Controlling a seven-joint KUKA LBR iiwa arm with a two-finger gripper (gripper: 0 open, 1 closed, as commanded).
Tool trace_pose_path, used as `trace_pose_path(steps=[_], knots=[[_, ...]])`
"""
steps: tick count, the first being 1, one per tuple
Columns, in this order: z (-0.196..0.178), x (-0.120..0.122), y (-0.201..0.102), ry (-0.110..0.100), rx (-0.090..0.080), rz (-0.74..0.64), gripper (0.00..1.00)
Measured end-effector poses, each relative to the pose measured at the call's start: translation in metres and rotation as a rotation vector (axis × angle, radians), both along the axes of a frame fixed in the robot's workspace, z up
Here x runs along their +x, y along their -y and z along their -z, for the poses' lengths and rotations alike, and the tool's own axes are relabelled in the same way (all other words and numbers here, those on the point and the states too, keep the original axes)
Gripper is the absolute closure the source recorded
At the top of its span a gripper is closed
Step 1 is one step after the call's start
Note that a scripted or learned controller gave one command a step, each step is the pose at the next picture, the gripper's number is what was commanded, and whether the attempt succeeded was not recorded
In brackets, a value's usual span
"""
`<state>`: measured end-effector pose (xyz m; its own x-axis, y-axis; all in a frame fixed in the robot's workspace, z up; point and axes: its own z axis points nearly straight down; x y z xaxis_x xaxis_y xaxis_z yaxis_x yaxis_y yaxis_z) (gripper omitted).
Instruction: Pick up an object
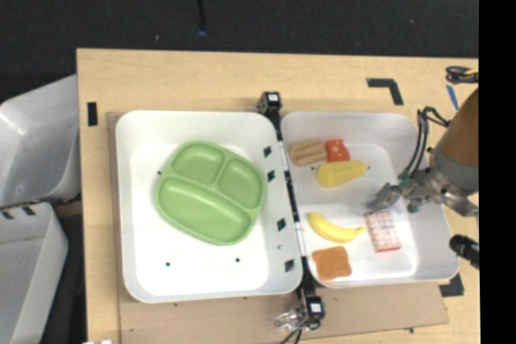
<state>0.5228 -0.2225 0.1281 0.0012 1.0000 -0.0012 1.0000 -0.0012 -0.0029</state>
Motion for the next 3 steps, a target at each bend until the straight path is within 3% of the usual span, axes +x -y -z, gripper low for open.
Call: trace_pose_path(steps=[1, 3], knots=[[-0.014, 0.002, 0.001, 0.007, -0.001, 0.002, 1.00], [-0.126, 0.008, -0.005, 0.010, -0.002, -0.005, 1.00]])
